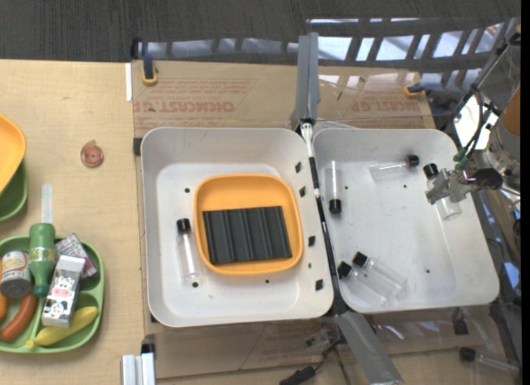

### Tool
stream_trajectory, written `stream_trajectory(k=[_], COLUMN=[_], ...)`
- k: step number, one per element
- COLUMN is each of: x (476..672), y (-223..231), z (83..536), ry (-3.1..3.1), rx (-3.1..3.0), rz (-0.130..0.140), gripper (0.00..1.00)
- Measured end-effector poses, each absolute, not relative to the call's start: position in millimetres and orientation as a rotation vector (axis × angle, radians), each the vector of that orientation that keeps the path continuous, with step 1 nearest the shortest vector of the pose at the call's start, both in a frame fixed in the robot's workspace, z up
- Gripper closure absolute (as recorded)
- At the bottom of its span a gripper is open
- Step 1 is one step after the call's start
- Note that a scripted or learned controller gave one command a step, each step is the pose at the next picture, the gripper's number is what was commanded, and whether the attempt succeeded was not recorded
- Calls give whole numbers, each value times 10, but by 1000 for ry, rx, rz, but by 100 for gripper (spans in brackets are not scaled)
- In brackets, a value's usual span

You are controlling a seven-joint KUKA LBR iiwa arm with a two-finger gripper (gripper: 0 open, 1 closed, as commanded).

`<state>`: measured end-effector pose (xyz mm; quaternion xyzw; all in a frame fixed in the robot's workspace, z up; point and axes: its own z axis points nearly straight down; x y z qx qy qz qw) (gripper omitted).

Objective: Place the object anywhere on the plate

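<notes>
Two white bins sit side by side on the tabletop, and we take them from the single overhead view. In the left bin [157, 234] lies the plate [247, 190], an orange-yellow, rounded-square dish with a dark ribbed panel across its middle. Just beside the plate's left edge we see a clear vial [188, 249] with a black cap, lying along the bin floor.

The right bin [414, 284] holds more of these clear, black-capped vials: one [332, 186] by its left wall, one [391, 167] toward the far edge, and one [370, 271] near the front left corner.

At the right bin's far right edge we see the hand [447, 193]. A clear vial [440, 186] with a black cap shows right at it, but we cannot tell whether the hand grips it or how far it is open. The plate stands well apart from the hand, across in the other bin.
</notes>
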<state>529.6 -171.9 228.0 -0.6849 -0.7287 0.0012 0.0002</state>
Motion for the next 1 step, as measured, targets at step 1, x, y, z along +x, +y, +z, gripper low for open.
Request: stream_trajectory(k=[1], x=[5788], y=[-2230], z=[2039], ry=[-2491], rx=[-1916], rz=[3], gripper=[100])
